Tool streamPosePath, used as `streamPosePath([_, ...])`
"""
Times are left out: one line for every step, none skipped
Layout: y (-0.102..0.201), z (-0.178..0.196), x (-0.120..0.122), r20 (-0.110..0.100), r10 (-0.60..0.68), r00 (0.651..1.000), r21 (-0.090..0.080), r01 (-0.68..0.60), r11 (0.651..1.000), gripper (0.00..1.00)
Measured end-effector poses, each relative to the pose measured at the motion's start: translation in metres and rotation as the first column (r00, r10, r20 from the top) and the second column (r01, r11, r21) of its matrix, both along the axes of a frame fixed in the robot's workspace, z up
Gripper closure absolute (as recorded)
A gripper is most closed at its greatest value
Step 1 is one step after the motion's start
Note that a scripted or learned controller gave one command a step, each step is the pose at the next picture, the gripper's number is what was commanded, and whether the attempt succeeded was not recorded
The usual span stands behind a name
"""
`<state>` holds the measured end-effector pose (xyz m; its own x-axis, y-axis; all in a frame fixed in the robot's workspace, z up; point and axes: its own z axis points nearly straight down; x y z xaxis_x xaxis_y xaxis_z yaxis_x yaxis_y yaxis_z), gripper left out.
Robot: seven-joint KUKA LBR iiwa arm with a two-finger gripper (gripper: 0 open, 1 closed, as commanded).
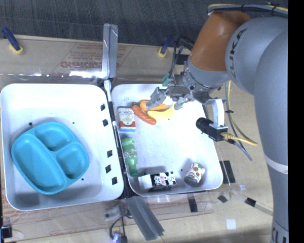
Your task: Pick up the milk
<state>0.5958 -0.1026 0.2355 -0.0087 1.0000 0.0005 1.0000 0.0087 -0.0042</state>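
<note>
The milk [163, 179] is the little cow-print carton lying on its side in the right bin [192, 135], down at the near wall. Its long axis runs left-right along that wall, but I can't tell which end is the top. A can [194, 173] sits just to its right, and the bottom of a green bottle [129, 156] comes close to its left end. The gripper [165, 101] is nowhere near it. It's up at the far end of the same bin, over a banana [163, 113] and an orange carrot-looking thing [144, 115]. The fingers [155, 102] look spread fairly wide, one on each side of the banana's upper part. I can't tell if they actually touch it, and nothing looks clamped between them. The arm [253, 59] comes in from the right, with the orange band bulging over the bin's far right corner and the wrist pointing left and down toward the fruit. There's also a small red-and-white carton [125, 119] by the bin's left wall, and a blue divided plate [49, 156] in the left bin [20, 95].
</note>
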Motion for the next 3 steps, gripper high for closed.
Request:
streamPosePath([-0.023, -0.118, -0.042, 0.001, 0.325, 0.946, 0.001, -0.325, 0.946, 0.00])
streamPosePath([-0.030, -0.074, -0.049, 0.003, 0.014, 1.000, -0.001, -0.014, 1.000, 0.00])
streamPosePath([-0.004, -0.095, -0.092, 0.000, 0.167, 0.986, 0.001, -0.167, 0.986, 0.00])
